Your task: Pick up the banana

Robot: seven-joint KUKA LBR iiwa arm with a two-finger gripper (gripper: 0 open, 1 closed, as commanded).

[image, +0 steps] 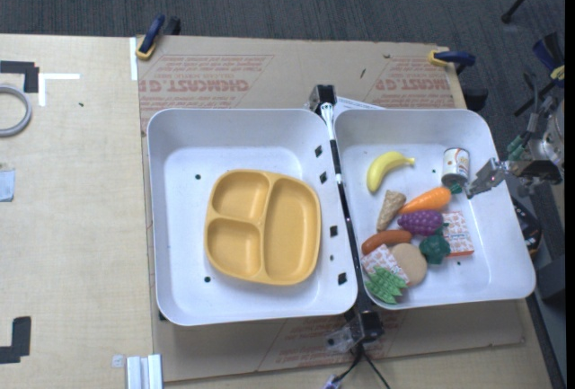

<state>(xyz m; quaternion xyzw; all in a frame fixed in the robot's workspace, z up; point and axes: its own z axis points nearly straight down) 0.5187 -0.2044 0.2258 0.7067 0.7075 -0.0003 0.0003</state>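
Banana free in right bin, gripper at the bin's right rim, nothing held.

Taking the banana (388, 169) as landmark: nearer the camera lies the clutter, cracker wedge, carrot (424, 199), grapes and sausage, just beside but apart from it. Banana lies flat on bare floor of the right bin (409, 128); open room above and leftward suits a top-down approach. Gripper (482, 180) sits well right of it, past the can (455, 165); finger spread cannot be told.
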